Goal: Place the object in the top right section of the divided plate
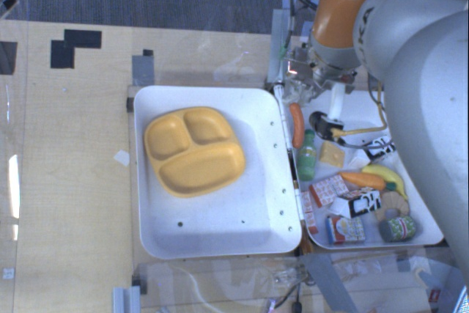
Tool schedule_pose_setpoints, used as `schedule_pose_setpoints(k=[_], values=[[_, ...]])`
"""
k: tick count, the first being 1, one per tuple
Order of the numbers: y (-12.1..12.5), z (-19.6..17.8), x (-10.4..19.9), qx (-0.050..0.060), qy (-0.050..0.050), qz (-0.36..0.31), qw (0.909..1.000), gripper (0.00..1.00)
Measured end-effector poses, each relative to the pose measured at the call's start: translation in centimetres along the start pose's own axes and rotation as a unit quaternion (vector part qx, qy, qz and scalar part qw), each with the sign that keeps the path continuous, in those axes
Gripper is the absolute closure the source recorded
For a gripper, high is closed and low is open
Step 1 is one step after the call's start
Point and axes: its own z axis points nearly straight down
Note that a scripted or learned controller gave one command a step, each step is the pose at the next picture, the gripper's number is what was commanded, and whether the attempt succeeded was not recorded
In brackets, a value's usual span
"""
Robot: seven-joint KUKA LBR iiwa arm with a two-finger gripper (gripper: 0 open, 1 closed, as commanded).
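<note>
A yellow divided plate (193, 151) lies in the left white bin (220, 231), with three sections, all bare. Its top right section (208, 126) is a small compartment at the far side. My gripper (306, 88) hangs over the far left corner of the right bin (425, 231), just above the upper end of an orange-red hot dog (297, 124) that lies along that bin's left wall. A green bottle (307, 155) lies just below the hot dog. Nothing shows between the fingers.
The right bin holds several toy foods: a cheese slice (332, 155), a carrot (361, 179), a banana (385, 174), small boxes (330, 190), a can (396, 229). The arm's big grey body covers the right side of that bin.
</note>
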Motion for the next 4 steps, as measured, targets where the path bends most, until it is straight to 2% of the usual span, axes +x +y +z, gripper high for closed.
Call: schedule_pose_setpoints(k=[1,2,3,4], values=[[-1.0,-2.4,4.8,0.000,0.000,0.036,0.9993,1.00],[-3.0,-3.2,4.5,0.001,0.000,0.064,0.9979,1.00],[-2.8,-4.8,0.8,0.000,0.000,0.019,0.9998,1.00],[-3.2,-7.2,-7.2,0.000,0.000,-0.028,0.9996,1.00]])
